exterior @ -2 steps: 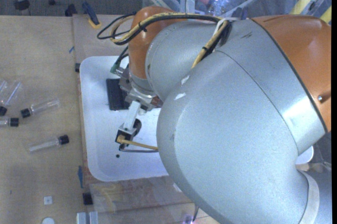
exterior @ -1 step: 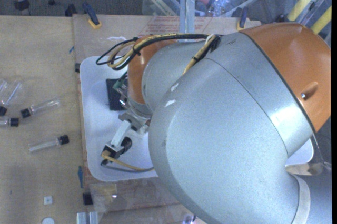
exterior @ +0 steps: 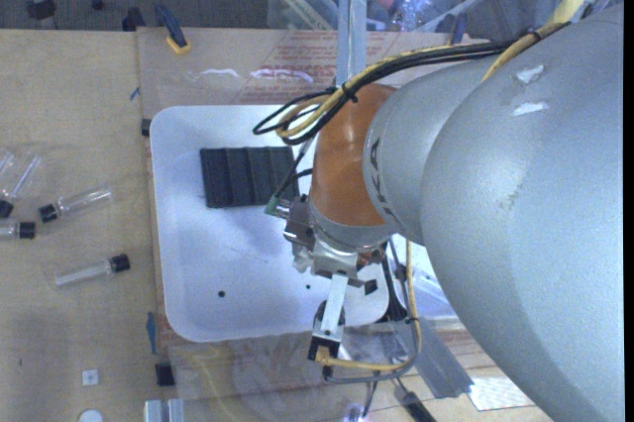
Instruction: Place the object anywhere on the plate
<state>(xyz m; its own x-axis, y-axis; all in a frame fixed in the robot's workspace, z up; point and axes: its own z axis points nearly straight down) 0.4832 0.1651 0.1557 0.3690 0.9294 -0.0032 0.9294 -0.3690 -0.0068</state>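
From my remote station I see the black ribbed rectangular block (exterior: 246,175) lying flat, slightly askew, near the far wall of the left white bin (exterior: 188,242), well apart from a white rounded edge (exterior: 369,306) at the bin's near right that may be the plate.

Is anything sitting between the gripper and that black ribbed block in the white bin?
Nothing visible does. Only bare floor of the white bin separates the black ribbed block from the gripper, which hangs just to its lower right.
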